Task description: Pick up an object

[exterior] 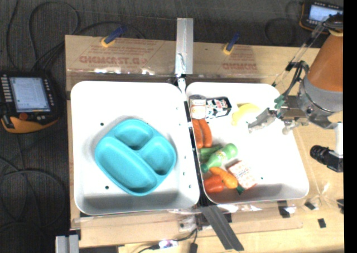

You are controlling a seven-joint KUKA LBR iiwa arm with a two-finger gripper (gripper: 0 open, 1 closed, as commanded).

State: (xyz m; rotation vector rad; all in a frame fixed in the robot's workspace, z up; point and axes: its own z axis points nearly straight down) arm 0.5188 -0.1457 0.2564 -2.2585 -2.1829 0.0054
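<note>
My gripper point(260, 122) hangs over the upper right part of the right bin point(279, 160), reaching in from the right. Just to its upper left lies a yellow fruit point(243, 112), very close to the gripper tip; whether they touch is unclear. A black-and-white carton point(212, 107) lies at the bin's top left. Along the left wall lie orange carrots point(201, 131), a green vegetable point(218, 155) and an orange-red pepper point(219, 180). A small red-and-white box point(244, 173) sits beside the pepper. I see nothing held in the gripper.
The left bin point(89, 107) holds a turquoise divided plate point(135, 156). A ridge where the two bins meet point(188, 140) separates them. The arm's grey and orange wrist point(329, 73) stands over the right bin's right rim.
</note>
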